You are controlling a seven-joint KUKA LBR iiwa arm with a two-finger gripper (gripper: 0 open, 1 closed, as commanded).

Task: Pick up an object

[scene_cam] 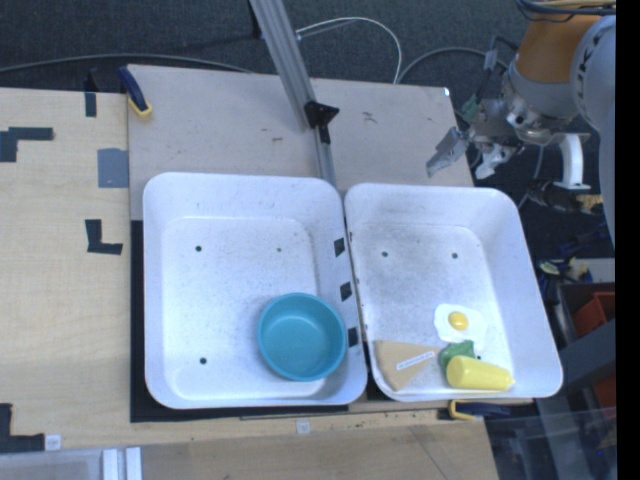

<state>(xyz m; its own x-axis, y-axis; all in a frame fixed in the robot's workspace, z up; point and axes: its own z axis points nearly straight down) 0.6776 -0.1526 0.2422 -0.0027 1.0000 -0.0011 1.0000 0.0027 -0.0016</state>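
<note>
At upper right of the frame, the gripper [462, 155] hangs beyond the right bin [500, 208], fingers apart, holding nothing.

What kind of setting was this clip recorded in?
Likely a robotics lab bench for pick-up trials: two white bins holding toy food such as a fried egg, loose cables, and tape marks on the tabletop.

the scene is evenly and brightly lit from above; soft shadows are cast inside the white bins [160, 268], whose rims are slightly overexposed. mild blur is seen throughout.
</note>
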